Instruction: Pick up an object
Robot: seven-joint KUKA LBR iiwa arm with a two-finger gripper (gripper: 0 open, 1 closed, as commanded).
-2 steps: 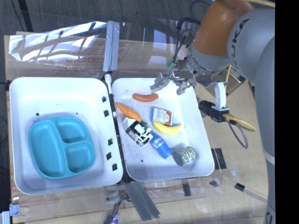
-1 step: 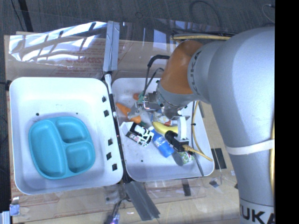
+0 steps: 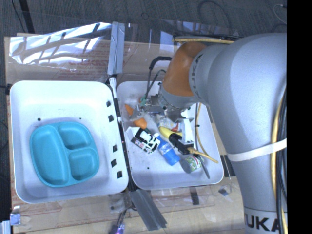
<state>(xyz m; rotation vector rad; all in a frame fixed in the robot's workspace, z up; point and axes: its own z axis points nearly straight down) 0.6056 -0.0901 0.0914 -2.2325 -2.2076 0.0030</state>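
Several small objects [image 3: 168, 145] are lying in the right bin [image 3: 146, 177], none lifted yet. Whether the gripper [image 3: 155, 106], hanging low over the clutter, is gripping anything is impossible to tell. Picking appears undone.

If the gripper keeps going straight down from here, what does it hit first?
Probably the orange piece under the gripper in the right bin; depth is unclear from this slanted view.

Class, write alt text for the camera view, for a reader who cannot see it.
A grey robot arm with an orange band reaches from the right down into the right-hand shallow white bin, over a clutter of small objects. The left-hand white bin holds a turquoise plastic divided plate.
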